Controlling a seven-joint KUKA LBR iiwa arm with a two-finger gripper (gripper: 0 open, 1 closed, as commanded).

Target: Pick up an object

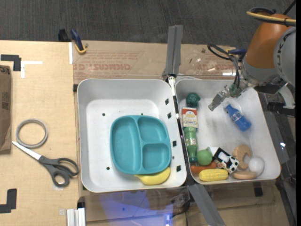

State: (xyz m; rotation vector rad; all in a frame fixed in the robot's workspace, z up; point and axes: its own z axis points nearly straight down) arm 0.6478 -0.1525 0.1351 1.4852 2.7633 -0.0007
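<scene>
Now my left bin [89,126] holds a teal tray [140,144] and a banana [154,177]. My right bin [263,126] holds toys, and a blue bottle [237,117] lies just beside my pincer [220,99], which grips nothing.

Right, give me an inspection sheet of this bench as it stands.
Surface: wooden bench bearing left bin and right bin.
Job's things: right bin holds green bottle, blue object, corn cob, white ball; left bin holds teal divided plate, banana.
Clutter: scissors, tape roll.
Grippers: gripper above right bin, holding nothing seen.
Cables: black cable by the arm.
Surroundings: dark carpet.
</scene>
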